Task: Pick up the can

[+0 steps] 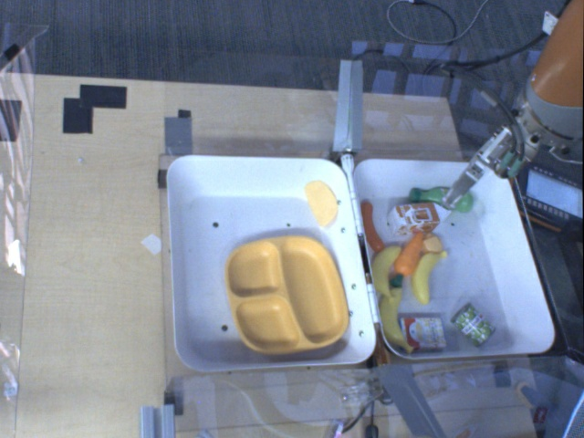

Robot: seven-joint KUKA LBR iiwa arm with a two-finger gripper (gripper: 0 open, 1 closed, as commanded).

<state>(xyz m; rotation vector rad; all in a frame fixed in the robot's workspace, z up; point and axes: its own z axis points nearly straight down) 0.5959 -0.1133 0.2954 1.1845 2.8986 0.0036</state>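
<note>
Can [422, 332], lying sideways near bananas [401, 286]: probably light, rigid, slick; best taken across the body. Gripper [453, 194] opening: impossible to tell.

Two white bins are set side by side on a pale wooden bench [100, 272]: left bin [196, 272], right bin [525, 272]. Black tape patches [91, 106] are stuck near the bench's far left corner.

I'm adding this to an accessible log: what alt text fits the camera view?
The gripper reaches from the right into the right bin, above a green object at its far end. That bin also holds bananas, a carrot and a can near the front; the left bin holds a yellow divided plate.
</note>
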